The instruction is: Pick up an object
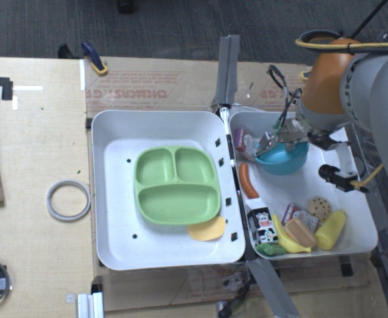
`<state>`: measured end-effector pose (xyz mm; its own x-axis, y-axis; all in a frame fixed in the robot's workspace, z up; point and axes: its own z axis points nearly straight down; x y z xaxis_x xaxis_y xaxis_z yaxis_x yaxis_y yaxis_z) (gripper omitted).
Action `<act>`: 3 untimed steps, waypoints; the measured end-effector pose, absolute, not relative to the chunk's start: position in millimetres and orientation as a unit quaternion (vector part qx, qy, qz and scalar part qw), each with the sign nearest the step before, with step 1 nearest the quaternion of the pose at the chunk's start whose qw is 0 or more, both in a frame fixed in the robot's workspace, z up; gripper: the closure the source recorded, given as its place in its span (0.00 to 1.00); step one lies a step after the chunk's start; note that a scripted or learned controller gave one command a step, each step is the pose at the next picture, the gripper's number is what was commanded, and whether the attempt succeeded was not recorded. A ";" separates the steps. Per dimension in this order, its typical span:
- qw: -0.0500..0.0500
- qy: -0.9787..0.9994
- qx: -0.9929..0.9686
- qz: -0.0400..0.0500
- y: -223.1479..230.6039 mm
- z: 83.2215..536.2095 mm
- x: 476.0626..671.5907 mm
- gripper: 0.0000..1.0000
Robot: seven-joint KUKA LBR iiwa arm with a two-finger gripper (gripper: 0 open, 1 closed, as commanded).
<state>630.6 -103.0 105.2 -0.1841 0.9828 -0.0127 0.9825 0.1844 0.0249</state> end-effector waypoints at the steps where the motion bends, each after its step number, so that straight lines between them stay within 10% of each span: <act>1: 0.012 0.775 0.632 0.007 -107.4 105.2 617.5 0.00; 3: 0.010 0.715 0.699 0.009 -101.2 104.9 610.7 0.00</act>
